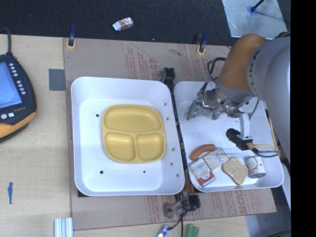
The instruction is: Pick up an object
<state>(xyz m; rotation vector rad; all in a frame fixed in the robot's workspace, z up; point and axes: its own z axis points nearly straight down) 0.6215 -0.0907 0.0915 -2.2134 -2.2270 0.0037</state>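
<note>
My gripper (203, 115) hangs over the far left part of the right bin (222, 127), open, with nothing between its fingers. Nearer the front of that bin lie a reddish sausage (202, 151), a patterned packet (216, 158), a small carton with a red edge (200, 172), a slice of bread (235, 170) and a small can (255, 166). All of them lie well in front of the gripper, apart from it.
The left bin (86, 132) holds a yellow divided plate (133, 133). A teach pendant (12, 95) lies at the bench's left edge. A crumpled wrapper (123, 24) lies on the dark floor beyond. The arm's grey and orange body (256, 68) covers the right bin's far right corner.
</note>
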